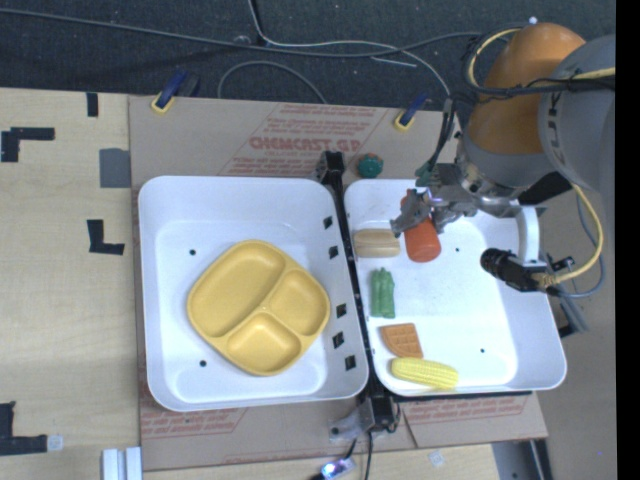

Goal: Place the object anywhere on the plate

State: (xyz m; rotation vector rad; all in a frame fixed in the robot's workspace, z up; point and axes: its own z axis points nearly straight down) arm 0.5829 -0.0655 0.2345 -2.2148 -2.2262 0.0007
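Where the gripper hovers, the orange object lies just below.

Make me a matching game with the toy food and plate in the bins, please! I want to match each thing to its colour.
Things:
1. plate
2. corn cob
3. pickle-shaped toy
4. cylinder under the tool

Colours:
A. green
B. orange-red
C. yellow, in the left bin
D. yellow, at the right bin's near edge

Pairs: 1-C, 2-D, 3-A, 4-B
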